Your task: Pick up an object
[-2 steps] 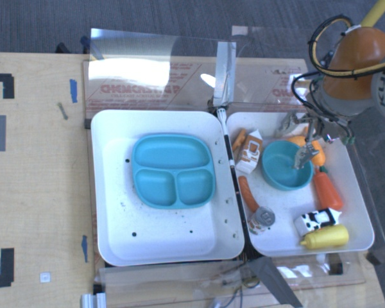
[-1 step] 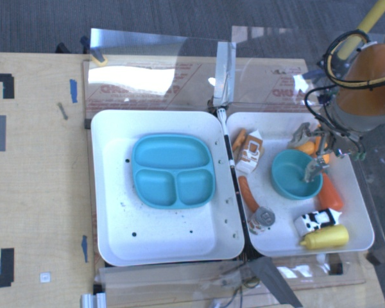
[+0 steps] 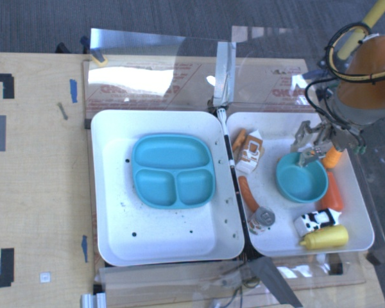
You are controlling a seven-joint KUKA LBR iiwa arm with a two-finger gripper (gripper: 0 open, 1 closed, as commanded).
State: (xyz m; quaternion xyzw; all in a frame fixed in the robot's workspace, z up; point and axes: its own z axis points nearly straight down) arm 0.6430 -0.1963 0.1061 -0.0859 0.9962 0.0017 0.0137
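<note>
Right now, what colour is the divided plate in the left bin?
Light blue, the divided plate in the camera view.

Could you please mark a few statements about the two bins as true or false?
1. A blue divided plate lies in the left bin. True.
2. The blue bowl sits in the left bin. False: it is in the right bin.
3. The gripper is over the bowl's upper rim. True.
4. The yellow bottle stands beside the divided plate. False: it lies near the right bin's front edge, next to a black-and-white toy.
5. The divided plate has three compartments. True.
</note>
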